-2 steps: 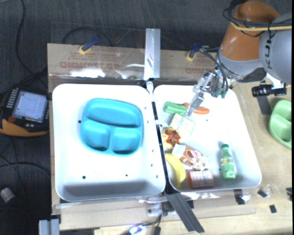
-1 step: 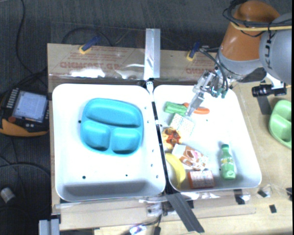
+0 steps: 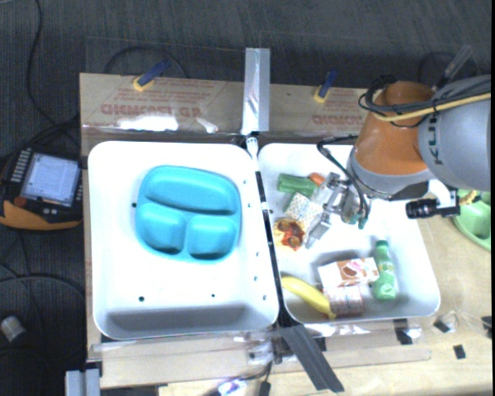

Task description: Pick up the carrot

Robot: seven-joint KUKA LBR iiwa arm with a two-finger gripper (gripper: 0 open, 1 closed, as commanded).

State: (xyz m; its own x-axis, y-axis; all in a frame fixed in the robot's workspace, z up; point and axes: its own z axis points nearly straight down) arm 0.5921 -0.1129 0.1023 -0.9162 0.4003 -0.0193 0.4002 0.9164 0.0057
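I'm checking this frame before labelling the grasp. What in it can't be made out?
- Carrot: just a small orange tip is visible in the camera view, beside the green item; the gripper covers the rest.
- Gripper: too small and cluttered to tell how its jaws stand, or whether anything is between them.
- Patterned packet: partly under the gripper; print unreadable.
- Carton: label too small to read.

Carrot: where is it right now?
In the right bin, near its back edge: the carrot lies beside the green item, just left of the gripper.
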